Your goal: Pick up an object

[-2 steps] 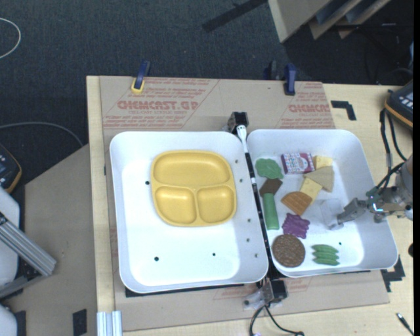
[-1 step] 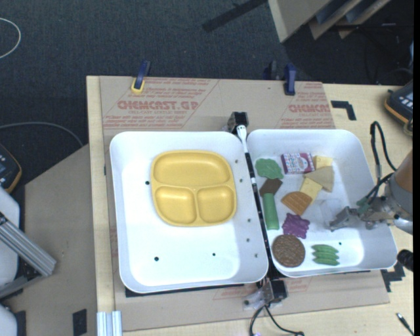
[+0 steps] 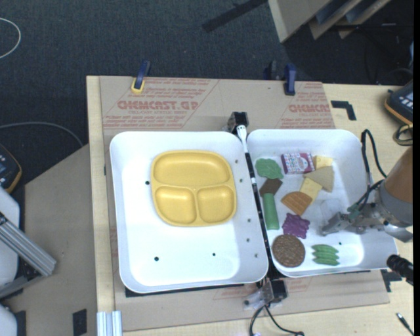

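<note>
Pea pod (image 3: 325,254) just below claw (image 3: 333,225)

1. Dark blue-grey carpet floor (image 3: 98,39) fills the far and left side.
2. Pale wood desk (image 3: 98,197) sits in the middle, a brown cardboard sheet (image 3: 164,105) with red print lying on its far part.
3. Yellow clamp (image 3: 139,79) and blue clamp (image 3: 289,77) grip the far desk edge.
4. Thin white cable (image 3: 10,36) loops on the floor, far left.
5. Aluminium rail (image 3: 26,246) angles in at near left.
6. Light wooden furniture (image 3: 321,16) at far right.
</note>
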Motion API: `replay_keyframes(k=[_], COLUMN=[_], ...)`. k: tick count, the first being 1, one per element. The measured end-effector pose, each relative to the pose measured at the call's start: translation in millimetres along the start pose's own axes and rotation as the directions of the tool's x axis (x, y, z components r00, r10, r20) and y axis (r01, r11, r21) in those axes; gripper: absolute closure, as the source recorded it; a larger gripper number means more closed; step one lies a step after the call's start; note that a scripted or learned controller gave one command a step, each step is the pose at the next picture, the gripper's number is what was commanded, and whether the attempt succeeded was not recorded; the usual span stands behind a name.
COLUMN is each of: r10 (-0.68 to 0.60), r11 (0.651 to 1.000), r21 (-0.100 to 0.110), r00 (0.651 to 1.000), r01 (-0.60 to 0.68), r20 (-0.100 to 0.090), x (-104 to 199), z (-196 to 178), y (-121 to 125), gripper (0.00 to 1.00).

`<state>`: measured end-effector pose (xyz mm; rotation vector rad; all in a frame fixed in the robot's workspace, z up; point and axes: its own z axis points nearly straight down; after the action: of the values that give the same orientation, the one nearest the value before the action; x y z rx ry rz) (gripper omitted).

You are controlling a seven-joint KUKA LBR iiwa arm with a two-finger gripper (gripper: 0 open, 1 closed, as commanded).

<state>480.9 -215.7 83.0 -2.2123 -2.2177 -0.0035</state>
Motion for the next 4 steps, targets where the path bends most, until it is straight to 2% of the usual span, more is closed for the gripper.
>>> replay_keyframes(k=[1,3,4], r10=[0.003,0.001,0.001], r11=[1.000,1.000,1.000], r21=[-0.004,-0.014,-0.008], r00=[1.000,1.000,1.000], r01=[-0.003,-0.001,-0.001], r20=[0.005,0.012,0.010], x=[-1.7,0.0,-0.2], z=[-11.7,-136.2,-142.4], y=[0.0,7.7,8.4], gripper=[1.00,1.00,1.00])
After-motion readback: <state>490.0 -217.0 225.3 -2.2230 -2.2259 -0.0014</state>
